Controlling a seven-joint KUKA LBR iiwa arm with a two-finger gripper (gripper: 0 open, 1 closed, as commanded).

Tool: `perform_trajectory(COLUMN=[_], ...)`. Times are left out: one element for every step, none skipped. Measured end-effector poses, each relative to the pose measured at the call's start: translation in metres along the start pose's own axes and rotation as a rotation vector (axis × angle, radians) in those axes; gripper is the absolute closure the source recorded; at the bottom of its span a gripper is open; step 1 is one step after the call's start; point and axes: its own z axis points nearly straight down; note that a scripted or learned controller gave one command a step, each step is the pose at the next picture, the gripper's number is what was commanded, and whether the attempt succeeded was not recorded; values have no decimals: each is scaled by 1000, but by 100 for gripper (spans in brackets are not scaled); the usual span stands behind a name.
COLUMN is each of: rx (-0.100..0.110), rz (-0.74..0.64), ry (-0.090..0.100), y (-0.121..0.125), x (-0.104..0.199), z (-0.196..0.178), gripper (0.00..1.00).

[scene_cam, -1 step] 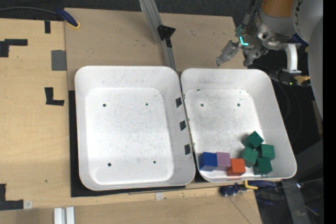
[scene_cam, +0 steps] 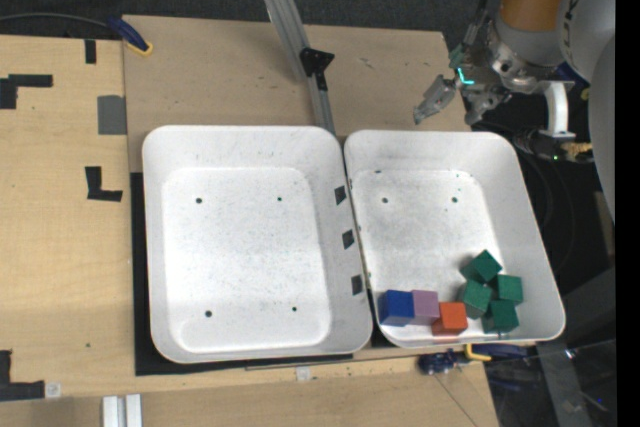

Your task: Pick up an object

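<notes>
I've parked the gripper (scene_cam: 437, 102), whose finger state I cannot tell, above the right bin's (scene_cam: 520, 177) far rim, since the blocks (scene_cam: 470, 300) huddle in its near-right corner.

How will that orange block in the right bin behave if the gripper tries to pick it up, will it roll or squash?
The orange block looks like a small flat-faced cube, so it probably sits stable and won't roll. It appears rigid, likely wood or foam, and light. It is wedged against the purple block and a green block near the right bin wall, so neighbours may shift when it's nudged.
</notes>
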Motion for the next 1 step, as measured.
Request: perform_trajectory(rx=[5], rz=[0], ry=[1], y=[-3], x=[3], z=[65], gripper=[0])
